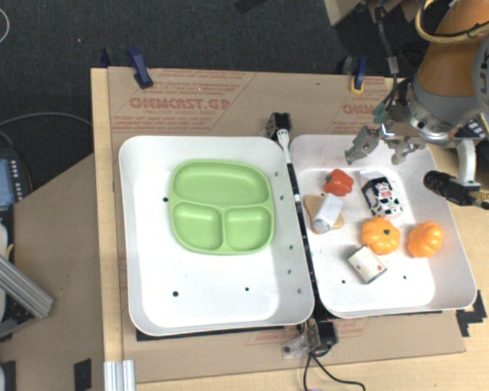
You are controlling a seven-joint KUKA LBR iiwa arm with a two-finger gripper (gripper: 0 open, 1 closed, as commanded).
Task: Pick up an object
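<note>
Camera view: bottle (330, 204) lies tilted, red cap toward jaws (383, 147).

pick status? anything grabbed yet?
Nothing looks done: the claw is open with nothing between its fingers, over the back of the right bin. In hand: only the approach. Left: the whole grasp and lift. The red-capped bottle, two orange pumpkins and other small items lie in that bin.
</note>
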